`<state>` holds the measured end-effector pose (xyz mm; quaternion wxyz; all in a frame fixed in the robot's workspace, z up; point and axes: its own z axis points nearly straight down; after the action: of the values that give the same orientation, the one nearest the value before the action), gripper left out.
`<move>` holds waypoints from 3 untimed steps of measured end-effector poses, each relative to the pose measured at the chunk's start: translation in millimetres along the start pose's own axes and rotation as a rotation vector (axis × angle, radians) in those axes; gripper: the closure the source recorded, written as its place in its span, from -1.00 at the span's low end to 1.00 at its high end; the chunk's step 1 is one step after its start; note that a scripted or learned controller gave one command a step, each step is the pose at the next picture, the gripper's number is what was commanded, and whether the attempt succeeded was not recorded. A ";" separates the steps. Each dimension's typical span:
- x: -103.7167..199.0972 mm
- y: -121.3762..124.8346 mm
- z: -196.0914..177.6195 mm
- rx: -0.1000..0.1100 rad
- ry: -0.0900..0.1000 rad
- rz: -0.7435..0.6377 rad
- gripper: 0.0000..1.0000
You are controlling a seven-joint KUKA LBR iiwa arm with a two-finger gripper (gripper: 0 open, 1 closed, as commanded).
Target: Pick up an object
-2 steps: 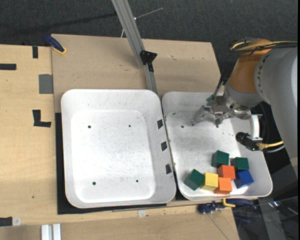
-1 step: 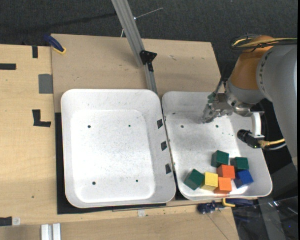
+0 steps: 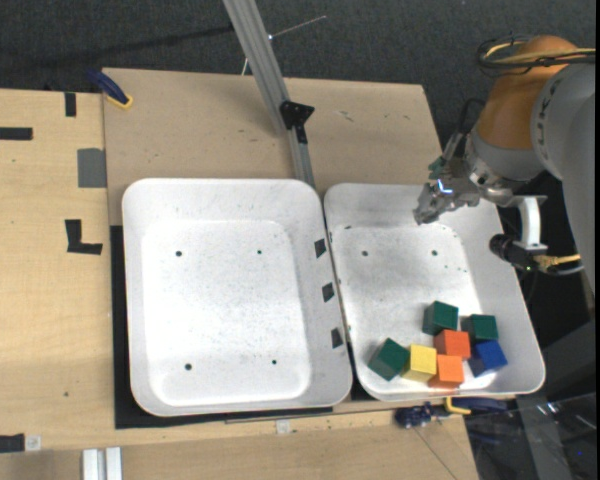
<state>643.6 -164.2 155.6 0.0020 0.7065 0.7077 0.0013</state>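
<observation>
overhead slanted view of a pale wooden counter [image 3: 210, 128] carrying two shallow white bins side by side. no readable writing, brand or label shows anywhere; black tape marks and a grey patch sit on the counter's left part.

left bin [image 3: 145, 268] shows a speckled white floor with four small dark dots. right bin [image 3: 380, 208] holds a cluster of small blocks in its near right corner: a dark green block [image 3: 441, 317], a second green block [image 3: 481, 326], an orange block [image 3: 454, 344], a blue block [image 3: 489, 356], a yellow block [image 3: 421, 359], another orange block [image 3: 449, 370] and a green block [image 3: 388, 358] at the cluster's left end. the blocks touch or sit just beside one another.

grey arm with an orange band [image 3: 515, 93] reaches in from the right. its claw [image 3: 430, 211] is over the far edge of the right bin, well apart from the block cluster, which lies toward the near corner of the same bin. nothing shows between the fingers; whether they are spread or pressed together cannot be told at this size.

a metal pole [image 3: 265, 63] crosses the counter's far part at a slant.
</observation>
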 end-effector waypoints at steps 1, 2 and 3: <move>-2.5 2.4 -42.6 0.001 0.000 0.001 1.00; -3.2 14.0 -98.4 -0.001 -0.001 0.000 1.00; 46.2 -9.8 -85.7 0.008 0.002 -0.002 1.00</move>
<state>633.3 -118.0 241.3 -0.0013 0.7057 0.7086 -0.0009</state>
